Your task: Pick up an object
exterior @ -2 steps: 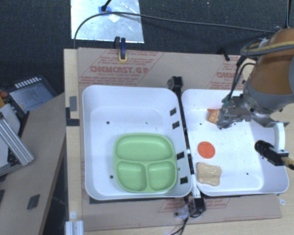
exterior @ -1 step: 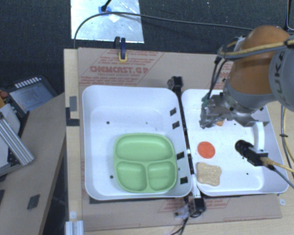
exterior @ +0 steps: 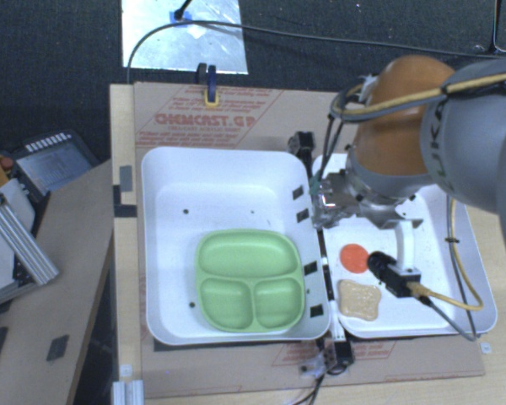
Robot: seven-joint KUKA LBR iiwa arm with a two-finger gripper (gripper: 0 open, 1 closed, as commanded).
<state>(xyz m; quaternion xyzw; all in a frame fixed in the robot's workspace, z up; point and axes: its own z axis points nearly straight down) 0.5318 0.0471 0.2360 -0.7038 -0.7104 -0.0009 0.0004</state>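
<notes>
Lying in the right bin (exterior: 439, 270), flat orange-red disc (exterior: 353, 256) beside tan slab (exterior: 359, 299).

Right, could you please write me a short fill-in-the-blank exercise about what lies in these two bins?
1. The light green plastic plate lies in the shallow white bin on the view's ___ side.
2. That plate is divided into ___ compartments.
3. The flat orange-red round disc and the flat beige toast-shaped piece share the other white bin, on the view's ___ side.

Missing words: left; three; right.
</notes>
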